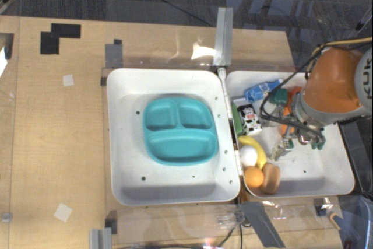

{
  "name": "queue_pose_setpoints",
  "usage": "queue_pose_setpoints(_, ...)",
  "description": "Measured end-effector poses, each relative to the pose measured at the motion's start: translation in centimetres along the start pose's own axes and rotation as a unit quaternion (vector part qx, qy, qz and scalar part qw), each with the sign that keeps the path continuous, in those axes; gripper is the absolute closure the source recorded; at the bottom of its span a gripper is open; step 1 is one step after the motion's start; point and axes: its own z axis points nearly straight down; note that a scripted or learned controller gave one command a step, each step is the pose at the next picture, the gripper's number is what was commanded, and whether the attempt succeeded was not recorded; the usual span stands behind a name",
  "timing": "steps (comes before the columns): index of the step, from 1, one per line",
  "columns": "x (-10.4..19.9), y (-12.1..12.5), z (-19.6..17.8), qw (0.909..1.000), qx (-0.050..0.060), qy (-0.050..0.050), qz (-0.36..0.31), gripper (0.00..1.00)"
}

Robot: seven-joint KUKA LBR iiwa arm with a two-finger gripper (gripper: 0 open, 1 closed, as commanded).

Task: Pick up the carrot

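1. Nearest the camera, along the front edge of the bench (pixel 52 143), there's a bracket and cable clutter just below the gap between the two bins.
2. Front left corner of the right bin (pixel 326 181): an orange (pixel 253 176) sits touching a brown bread-like piece (pixel 271 178), both close to the bin's front wall.
3. Just behind them, a white egg (pixel 249 155) nestles against a yellow banana (pixel 255 147), which curves along the bin's left side.
4. Now my gripper (pixel 284 146): it hangs low over the middle of the right bin, just right of the banana. My wrist covers much of it from this angle, and I cannot tell how it is set or whether anything is in it.
5. The carrot (pixel 285 123) shows as a thin orange sliver right at my wrist, partly hidden under my arm, near the bin's centre.
6. Left of that, a small black-and-white cow-patterned toy (pixel 250 119) lies by a green strip at the bin's left wall.
7. Farther back, a blue bottle-like item (pixel 260 91) and a teal object (pixel 281 95) rest near the rear wall.
8. Over in the left bin (pixel 125 183), a teal divided tray (pixel 178 129) lies flat in the middle, well apart from me.
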Motion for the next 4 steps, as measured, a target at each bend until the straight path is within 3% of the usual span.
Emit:
queue_pose_setpoints(1, -5.7, -3.3, 0.2, 0.9799, 0.001, 0.001, 0.199, 0.0)
queue_pose_setpoints(2, -1.9, 1.9, 0.0, 0.9905, 0.001, 0.001, 0.138, 0.0)
queue_pose_setpoints(3, -8.2, -1.8, 0.5, 0.9952, -0.001, 0.019, 0.096, 0.0)
queue_pose_setpoints(4, -1.4, -1.7, 0.1, 0.9945, 0.0, 0.003, 0.104, 0.0)
